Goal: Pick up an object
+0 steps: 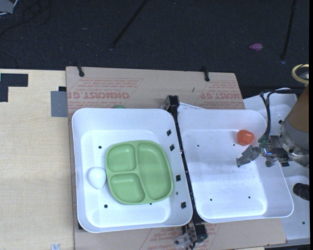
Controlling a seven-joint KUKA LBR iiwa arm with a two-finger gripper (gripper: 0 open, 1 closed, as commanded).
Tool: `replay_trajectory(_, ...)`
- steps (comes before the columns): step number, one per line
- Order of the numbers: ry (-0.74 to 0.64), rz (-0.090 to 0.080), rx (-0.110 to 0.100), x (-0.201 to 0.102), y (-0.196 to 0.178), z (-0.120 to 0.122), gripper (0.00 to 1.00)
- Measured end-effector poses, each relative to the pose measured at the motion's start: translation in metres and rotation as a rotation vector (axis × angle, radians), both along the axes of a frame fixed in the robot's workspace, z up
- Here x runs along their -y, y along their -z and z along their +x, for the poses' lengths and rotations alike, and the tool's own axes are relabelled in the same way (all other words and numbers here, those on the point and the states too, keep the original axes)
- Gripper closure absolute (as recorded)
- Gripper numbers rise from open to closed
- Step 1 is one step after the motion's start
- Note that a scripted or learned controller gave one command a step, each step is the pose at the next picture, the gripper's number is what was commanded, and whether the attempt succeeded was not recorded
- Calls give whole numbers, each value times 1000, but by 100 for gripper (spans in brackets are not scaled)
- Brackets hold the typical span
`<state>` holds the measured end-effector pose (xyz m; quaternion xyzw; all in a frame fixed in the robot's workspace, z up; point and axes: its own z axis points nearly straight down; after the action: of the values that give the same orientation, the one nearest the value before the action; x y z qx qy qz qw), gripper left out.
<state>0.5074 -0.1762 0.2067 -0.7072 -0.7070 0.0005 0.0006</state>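
Gripper (249, 157) of mine hangs over the right bin (224, 207); whether it's open, I cannot tell. Orange ball (245, 137) lies just beyond it, apart.

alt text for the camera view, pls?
Overhead slanted view of two white bins: the gripper reaches into the right bin just below a small orange-red ball. The left bin holds a green divided plate with a white egg-shaped object beside it.

Bright, even light; slightly soft.
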Motion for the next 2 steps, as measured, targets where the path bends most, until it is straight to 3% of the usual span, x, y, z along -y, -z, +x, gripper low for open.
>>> replay_trajectory(2,0,3,-6,0,97,-10,0)
